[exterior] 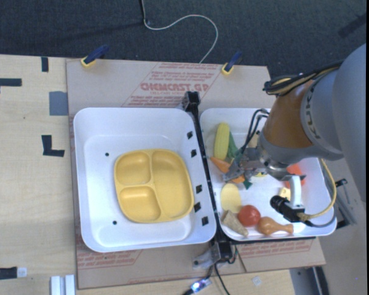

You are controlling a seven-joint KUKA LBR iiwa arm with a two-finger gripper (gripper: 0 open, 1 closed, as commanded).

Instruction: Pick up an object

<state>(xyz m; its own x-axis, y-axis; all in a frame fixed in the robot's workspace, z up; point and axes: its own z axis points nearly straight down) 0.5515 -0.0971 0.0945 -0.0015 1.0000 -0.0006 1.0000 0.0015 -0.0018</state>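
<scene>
gripper point(238, 172) sits low in the right bin point(320, 223), down among the toy food at the bin's middle left; can't tell how far it's open or if it has anything. closest candidates: carrot point(219, 163) just to its left, corn cob point(221, 140) up-left with its long axis running up the bin along the divider, pale round piece point(231, 196) just below. tomato point(249, 215) lies further down.

1. Two white bins: left bin point(89, 165), right bin point(323, 183).
2. One yellow divided plate point(152, 185), in the left bin.
3. In the right bin: one corn cob point(221, 140), one carrot point(219, 163), one lemon point(231, 196), one tomato point(249, 214), one tan pear-like piece point(274, 227).
4. Two clamps at the far cardboard edge point(94, 56) point(232, 61).
</scene>
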